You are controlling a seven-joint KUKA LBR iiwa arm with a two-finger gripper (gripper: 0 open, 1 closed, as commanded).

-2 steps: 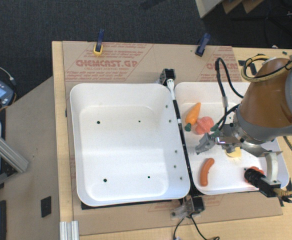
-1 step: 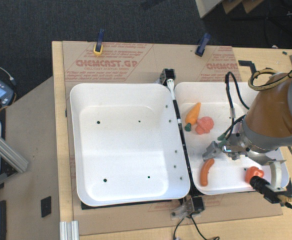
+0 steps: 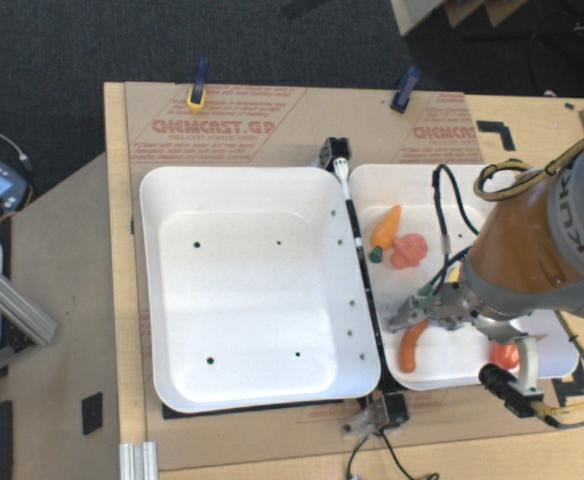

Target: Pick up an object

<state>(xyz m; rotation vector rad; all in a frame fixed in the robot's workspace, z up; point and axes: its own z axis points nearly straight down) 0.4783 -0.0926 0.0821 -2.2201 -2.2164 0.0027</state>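
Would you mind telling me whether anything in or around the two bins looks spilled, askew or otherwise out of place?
Nothing stands out. The orange carrot-like piece, the pink lump, a small teal bit and the orange sausage shape all lie inside the right bin, none on the bench. The gripper hangs low just above the sausage shape.

Two bins side by side on bench [image 3: 272, 118], right bin [image 3: 452, 368] holding carrot [image 3: 385, 227], sausage [image 3: 410, 346], tool [image 3: 417, 313] above sausage.
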